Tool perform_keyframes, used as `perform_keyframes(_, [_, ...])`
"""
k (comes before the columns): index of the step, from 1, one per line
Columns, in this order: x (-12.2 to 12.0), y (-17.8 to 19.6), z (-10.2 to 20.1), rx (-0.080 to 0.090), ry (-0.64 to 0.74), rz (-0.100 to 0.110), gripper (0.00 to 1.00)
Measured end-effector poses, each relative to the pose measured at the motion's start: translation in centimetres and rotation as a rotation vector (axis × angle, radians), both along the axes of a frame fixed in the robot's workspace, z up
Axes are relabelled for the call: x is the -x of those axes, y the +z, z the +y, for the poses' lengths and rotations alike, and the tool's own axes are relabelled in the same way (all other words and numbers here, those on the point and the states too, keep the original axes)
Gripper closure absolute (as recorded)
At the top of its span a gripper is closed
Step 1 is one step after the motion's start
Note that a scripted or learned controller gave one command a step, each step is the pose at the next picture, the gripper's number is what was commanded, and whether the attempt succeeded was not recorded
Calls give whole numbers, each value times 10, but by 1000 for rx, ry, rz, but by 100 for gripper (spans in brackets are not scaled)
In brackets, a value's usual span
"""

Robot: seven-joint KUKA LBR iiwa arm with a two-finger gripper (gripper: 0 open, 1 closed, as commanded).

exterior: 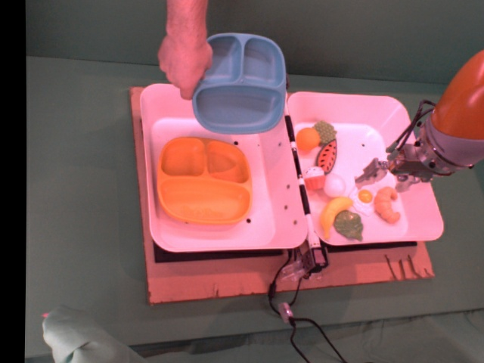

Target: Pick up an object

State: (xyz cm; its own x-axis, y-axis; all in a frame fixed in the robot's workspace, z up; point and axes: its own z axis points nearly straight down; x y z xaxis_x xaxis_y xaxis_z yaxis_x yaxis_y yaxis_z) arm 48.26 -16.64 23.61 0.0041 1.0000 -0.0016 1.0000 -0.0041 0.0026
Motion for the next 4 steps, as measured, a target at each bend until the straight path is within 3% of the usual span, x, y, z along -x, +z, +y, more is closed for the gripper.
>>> perform_keyframes(1, [0,0,0,0,0,0,0])
perform_keyframes(3, [5,-86,-6,-2,-1,6,0])
perform_keyframes(4, [-1,-137,-8,5,-1,-13,0])
